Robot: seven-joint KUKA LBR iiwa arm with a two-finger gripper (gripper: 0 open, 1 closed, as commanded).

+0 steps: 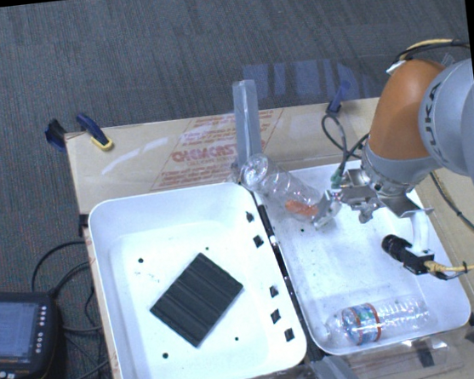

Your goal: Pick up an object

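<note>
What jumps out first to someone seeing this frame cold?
Probably the arm's orange band at the right, above the gripper reaching into the right bin beside a clear plastic bottle with something orange inside, near the bin's back left corner. Next, the dark ribbed square pad lying flat in the middle of the left bin. A second clear bottle lies on its side near the right bin's front edge.

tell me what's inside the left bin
A dark ribbed square pad lies flat inside the left bin, turned diagonally, with a few small dark specks around it. What the pad covers can't be seen.
</note>
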